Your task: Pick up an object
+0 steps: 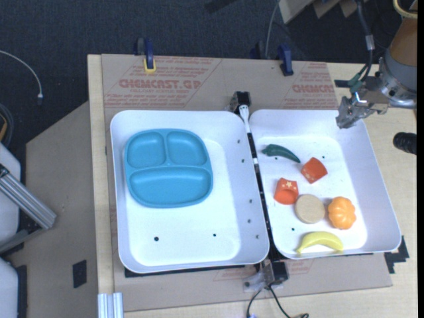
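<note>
- The arm is sitting at the approach step, by my reading: nothing is hanging from the gripper [347,118], which is hovering over the back right corner of the right bin [371,171].
- Whether the claw is open or closed I cannot tell; it is too small and blurred.
- Candidate objects are lying in that bin: a green pepper [281,153], red block [314,170], red-orange piece [286,191], tan disc [309,209], orange pumpkin [341,212] and banana [320,242].
- The next move is likely calling for travel inward over one piece, then a descent.
- The wrist is reaching in from the right, tool pointing down-left.

green pepper [281,153], red blocks [314,170], tan disc [309,209], orange pumpkin [341,212], banana [320,242] (right bin)
</note>
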Robot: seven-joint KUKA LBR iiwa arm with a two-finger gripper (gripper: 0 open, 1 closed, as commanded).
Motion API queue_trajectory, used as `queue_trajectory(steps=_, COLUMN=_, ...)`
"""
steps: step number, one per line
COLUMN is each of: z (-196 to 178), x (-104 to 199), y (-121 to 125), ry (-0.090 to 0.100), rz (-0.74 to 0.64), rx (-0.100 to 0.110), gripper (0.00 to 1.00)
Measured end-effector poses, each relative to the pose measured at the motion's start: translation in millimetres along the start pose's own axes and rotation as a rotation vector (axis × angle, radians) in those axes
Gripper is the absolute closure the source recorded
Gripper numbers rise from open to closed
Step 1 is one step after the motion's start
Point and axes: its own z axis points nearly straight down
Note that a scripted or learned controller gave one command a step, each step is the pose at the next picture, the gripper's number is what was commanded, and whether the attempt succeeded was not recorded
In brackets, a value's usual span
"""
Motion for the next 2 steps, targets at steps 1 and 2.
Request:
queue_trajectory(steps=1, z=9, x=54, y=11, ry=0.004, rz=-0.005, rx=0.007, gripper=1.0)
queue_trajectory(steps=2, z=5, x=113, y=10, ry=0.004, rz=-0.005, rx=0.009, gripper=1.0)
